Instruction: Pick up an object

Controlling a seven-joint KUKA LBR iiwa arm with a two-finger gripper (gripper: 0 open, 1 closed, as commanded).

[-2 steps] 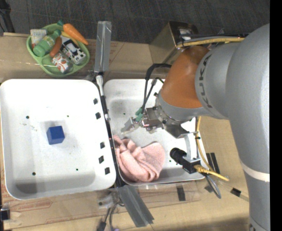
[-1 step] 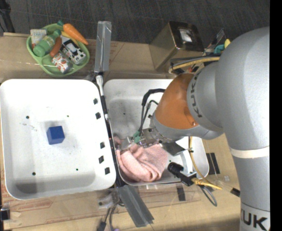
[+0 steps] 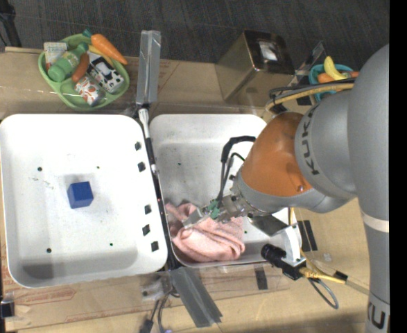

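I see the end effector (image 3: 215,211) low over the pink cloth (image 3: 206,238) in the right bin (image 3: 189,141); the wrist hides it, grip state indeterminable.

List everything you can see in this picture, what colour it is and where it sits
bins: two, white, side by side on the bench
block: one, blue, in the left bin
cloth: one, pink, crumpled at the near edge of the right bin
bowl: one, green, beyond the left bin, filled with toy food including an orange carrot
box: one, tan cardboard, beyond the right bin
arm: one, grey with an orange band, reaching in from the right
hand: one, down at the pink cloth
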